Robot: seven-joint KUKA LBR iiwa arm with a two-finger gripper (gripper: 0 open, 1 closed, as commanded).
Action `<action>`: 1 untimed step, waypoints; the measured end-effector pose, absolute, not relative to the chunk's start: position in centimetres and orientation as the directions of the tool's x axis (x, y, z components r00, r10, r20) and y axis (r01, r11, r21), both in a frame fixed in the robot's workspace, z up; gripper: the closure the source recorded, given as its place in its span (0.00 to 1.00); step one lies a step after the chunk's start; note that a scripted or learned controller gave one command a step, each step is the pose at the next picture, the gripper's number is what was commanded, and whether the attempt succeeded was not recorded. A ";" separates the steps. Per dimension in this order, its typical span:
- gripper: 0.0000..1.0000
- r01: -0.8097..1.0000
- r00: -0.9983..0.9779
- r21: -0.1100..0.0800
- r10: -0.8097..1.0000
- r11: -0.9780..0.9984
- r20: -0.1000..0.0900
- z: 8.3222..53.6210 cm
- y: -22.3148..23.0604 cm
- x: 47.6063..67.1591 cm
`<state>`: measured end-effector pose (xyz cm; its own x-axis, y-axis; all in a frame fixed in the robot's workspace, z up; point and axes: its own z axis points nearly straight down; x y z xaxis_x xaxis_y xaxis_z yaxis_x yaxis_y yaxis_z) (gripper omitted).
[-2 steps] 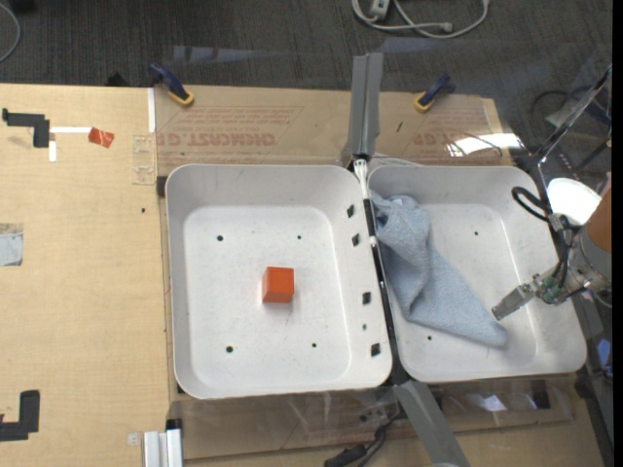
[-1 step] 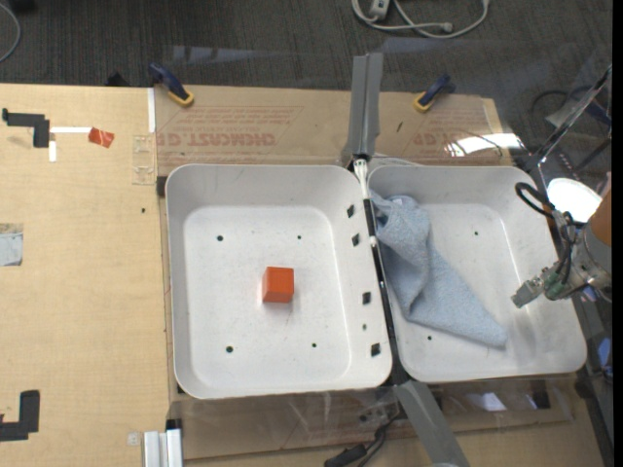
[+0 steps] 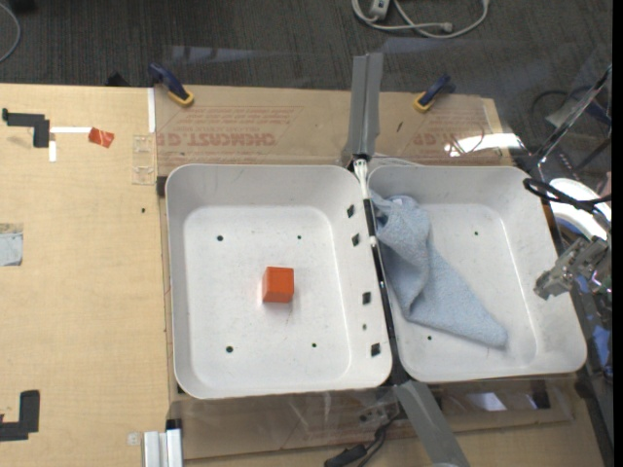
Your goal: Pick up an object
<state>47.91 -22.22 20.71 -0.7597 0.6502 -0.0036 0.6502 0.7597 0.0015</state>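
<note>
An orange cube (image 3: pixel 278 285) sits on the floor of the left bin (image 3: pixel 195 348), a little left of its middle. A crumpled blue-grey cloth (image 3: pixel 430 275) lies in the right bin (image 3: pixel 506 353), draped from the divider side down toward the bin's front. My gripper (image 3: pixel 560 278) hangs at the far right, over the right bin's right rim, apart from both the cloth and the cube. Nothing is seen held in it.
The bins stand side by side on a brown cardboard sheet (image 3: pixel 253 129) held by two clamps (image 3: pixel 171 84) at the back. A light wooden benchtop (image 3: pixel 68 290) spreads to the left. Cables (image 3: pixel 569 197) run beside the right bin's far right corner.
</note>
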 end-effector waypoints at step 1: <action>1.00 0.308 -0.951 0.001 0.308 0.951 -0.004 21.0 -22.2 50.1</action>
<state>50.07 -22.17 21.04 -0.9513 0.3083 -0.0039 0.3083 0.9513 0.0009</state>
